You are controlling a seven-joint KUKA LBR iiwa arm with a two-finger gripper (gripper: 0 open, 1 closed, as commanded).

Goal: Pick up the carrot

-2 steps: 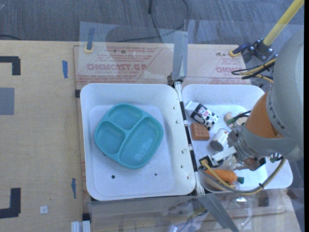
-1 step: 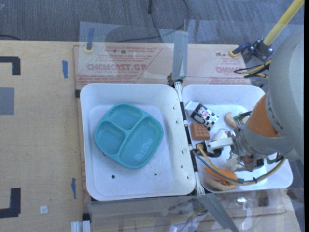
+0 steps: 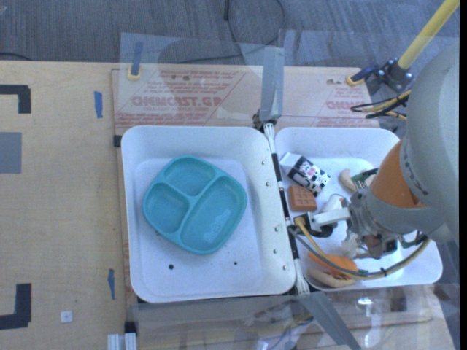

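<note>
The orange carrot (image 3: 336,262) lies at the front of the right bin (image 3: 430,268), next to a pale rounded piece (image 3: 322,276). My gripper (image 3: 356,243) hangs low over the right bin, just above and to the right of the carrot. The grey wrist with its orange band covers much of the bin's right side. I see nothing clearly held.
A brown waffle-like square (image 3: 300,198), a black-and-white toy (image 3: 309,173) and a beige item (image 3: 350,180) lie in the right bin's back half. The left bin (image 3: 139,268) holds a teal divided plate (image 3: 195,204). A ridge (image 3: 271,195) separates the bins.
</note>
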